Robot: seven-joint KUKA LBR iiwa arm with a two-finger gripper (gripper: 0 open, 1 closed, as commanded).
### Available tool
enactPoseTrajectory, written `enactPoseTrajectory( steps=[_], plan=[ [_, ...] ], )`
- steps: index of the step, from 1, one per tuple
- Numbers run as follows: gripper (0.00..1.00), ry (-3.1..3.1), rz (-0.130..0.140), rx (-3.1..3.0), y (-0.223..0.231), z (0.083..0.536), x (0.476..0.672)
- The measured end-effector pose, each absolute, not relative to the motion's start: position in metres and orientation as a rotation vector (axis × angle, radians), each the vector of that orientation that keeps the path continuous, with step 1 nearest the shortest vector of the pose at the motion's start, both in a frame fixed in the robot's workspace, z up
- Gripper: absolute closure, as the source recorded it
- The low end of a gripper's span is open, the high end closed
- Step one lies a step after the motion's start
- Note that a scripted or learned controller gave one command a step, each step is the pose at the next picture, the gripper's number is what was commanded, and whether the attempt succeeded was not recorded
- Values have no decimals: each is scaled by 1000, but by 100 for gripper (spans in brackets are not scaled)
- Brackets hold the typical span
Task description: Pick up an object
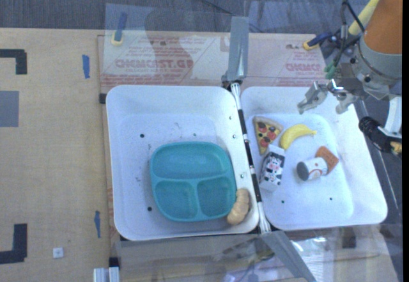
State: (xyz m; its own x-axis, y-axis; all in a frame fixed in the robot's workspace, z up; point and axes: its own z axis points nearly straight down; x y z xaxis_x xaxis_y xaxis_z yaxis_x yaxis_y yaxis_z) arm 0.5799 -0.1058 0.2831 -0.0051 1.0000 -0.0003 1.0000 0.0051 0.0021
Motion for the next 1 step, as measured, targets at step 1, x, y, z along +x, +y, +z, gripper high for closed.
enactPoseTrajectory(
  steps=[1],
  plan=[
    [0, 2355, 4, 2075, -162, 96, 590]
  ],
)
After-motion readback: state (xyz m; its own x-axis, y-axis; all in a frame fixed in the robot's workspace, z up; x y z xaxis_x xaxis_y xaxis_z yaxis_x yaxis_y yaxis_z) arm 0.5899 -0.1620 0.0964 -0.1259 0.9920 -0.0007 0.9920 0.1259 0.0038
